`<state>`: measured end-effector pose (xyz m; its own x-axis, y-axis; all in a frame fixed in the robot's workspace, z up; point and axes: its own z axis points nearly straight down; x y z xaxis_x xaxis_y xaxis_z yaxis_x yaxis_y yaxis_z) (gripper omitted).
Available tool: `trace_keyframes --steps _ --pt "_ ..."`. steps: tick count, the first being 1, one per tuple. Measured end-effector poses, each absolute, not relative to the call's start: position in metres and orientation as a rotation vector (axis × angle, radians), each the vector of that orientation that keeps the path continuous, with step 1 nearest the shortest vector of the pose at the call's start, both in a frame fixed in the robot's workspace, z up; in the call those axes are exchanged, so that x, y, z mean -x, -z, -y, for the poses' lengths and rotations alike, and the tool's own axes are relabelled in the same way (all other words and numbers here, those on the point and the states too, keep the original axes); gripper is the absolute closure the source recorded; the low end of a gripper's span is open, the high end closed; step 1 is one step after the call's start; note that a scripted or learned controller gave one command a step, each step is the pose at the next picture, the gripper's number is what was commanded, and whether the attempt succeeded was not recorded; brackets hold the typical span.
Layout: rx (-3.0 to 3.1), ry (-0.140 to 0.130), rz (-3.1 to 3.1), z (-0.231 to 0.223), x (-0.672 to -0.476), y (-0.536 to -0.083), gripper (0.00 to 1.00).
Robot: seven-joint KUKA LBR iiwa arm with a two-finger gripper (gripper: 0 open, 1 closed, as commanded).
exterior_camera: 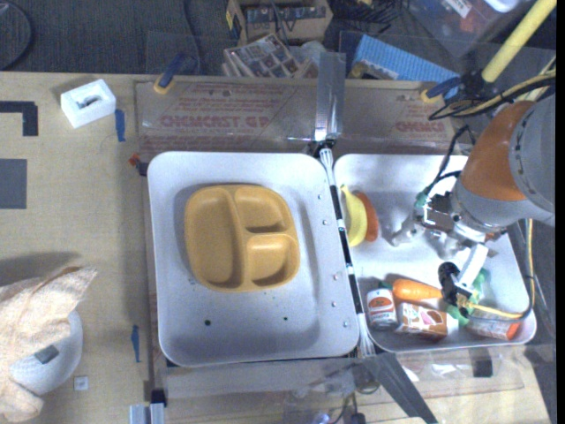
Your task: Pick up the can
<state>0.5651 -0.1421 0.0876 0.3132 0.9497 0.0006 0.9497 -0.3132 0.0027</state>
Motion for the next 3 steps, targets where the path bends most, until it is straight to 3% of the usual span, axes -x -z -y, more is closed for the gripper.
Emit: trace_keyframes --steps 1,2,3 --pt "-2.328 0.0 -2.104 0.195 -0.556 -0.13 0.0" --pt "-2.443 -0.005 -1.968 0.162 -0.525 -0.088 0.0" --pt "-2.434 -0.011 -1.977 0.093 -0.565 -0.088 0.0"
